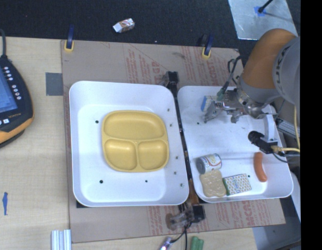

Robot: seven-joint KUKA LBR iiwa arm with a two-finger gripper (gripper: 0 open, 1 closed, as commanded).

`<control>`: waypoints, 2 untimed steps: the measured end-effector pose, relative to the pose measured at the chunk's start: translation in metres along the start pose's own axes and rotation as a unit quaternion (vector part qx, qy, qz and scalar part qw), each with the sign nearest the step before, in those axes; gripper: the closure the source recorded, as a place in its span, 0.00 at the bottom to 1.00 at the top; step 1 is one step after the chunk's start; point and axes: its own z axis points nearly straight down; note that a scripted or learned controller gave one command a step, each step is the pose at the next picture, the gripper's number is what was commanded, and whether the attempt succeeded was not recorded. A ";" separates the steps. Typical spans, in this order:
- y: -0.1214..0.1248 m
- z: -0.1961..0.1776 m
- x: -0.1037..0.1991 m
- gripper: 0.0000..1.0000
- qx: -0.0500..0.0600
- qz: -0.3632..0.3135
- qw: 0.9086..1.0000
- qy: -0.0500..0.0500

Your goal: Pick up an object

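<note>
My gripper [222, 115] hovers over the far part of the right bin [231, 139], fingers spread open with nothing between them. A small blue object [204, 103] lies just left of the gripper, near the bin's far left corner. At the bin's near side lie a small tin can [208, 163] on its side, a tan sponge-like square [213, 183], a green patterned packet [237, 184] and an orange sausage-shaped piece [260, 167].
The left bin [88, 186] holds a yellow divided plate [134, 140]. An orange-edged tablet [7, 103] rests on the bench at far left. A crumpled wrapper [124, 25] lies on the dark floor beyond the bench.
</note>
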 end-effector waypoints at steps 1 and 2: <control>0.035 0.026 -0.068 0.00 -0.004 0.002 1.000 0.000; 0.036 -0.016 -0.003 0.00 -0.005 -0.001 1.000 0.000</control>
